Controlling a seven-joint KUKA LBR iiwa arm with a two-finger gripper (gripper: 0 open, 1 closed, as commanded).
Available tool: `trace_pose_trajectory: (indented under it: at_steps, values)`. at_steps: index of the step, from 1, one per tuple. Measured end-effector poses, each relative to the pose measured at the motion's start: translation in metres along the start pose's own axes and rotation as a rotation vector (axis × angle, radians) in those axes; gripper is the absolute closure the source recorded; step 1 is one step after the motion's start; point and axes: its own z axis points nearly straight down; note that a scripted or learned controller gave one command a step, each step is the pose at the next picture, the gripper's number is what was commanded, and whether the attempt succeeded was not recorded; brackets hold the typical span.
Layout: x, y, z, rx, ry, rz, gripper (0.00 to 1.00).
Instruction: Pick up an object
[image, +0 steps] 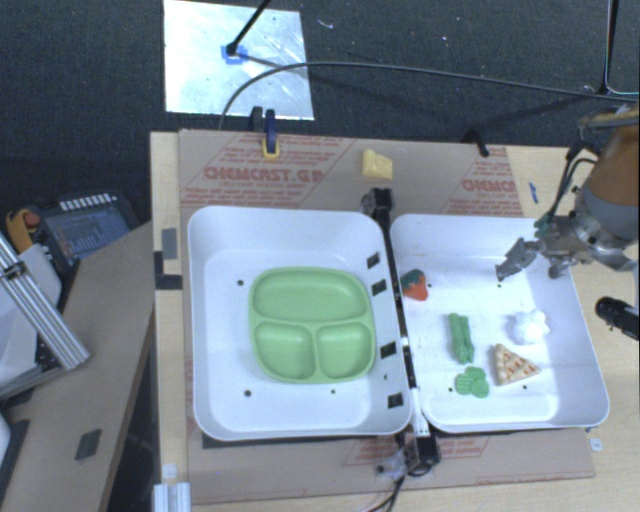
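Lying in the right bin (580, 400) are five small items. A red strawberry-like piece with a green top (414, 285) sits close to the bin's left wall. A long green ridged piece (460, 337) lies lengthwise near the bin's middle, and a green broccoli-like piece (472, 382) rests just below it. A tan triangular waffle-patterned wedge (514, 365) lies just right of the broccoli-like piece, apart from it. A white crumpled lump (528, 326) sits above the wedge, pale against the white floor and hard to outline.

The pincer (516, 260) hangs over the upper part of the right bin, its dark fingers pointing left and down; nothing is seen between them, and whether they are apart or together cannot be told. The grey arm (612, 205) enters from the right over the bin's far right corner.

The left bin (215, 300) holds a green three-compartment tray (309, 324) at its centre, with bare white floor all round it. In the right bin, open floor lies along the top wall and the lower right corner. A yellow block (377, 164) rests on the cardboard sheet (300, 170) beyond the bins. The bench (170, 200) edge shows at left.
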Motion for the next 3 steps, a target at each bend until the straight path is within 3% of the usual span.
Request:
trace_pose_trajectory:
  at_steps: [1, 3]
  values:
    - [0.000, 0.003, -0.007, -0.012, -0.003, -0.003, 0.00]
    - [0.010, -0.002, 0.098, -0.008, -0.002, -0.001, 0.00]
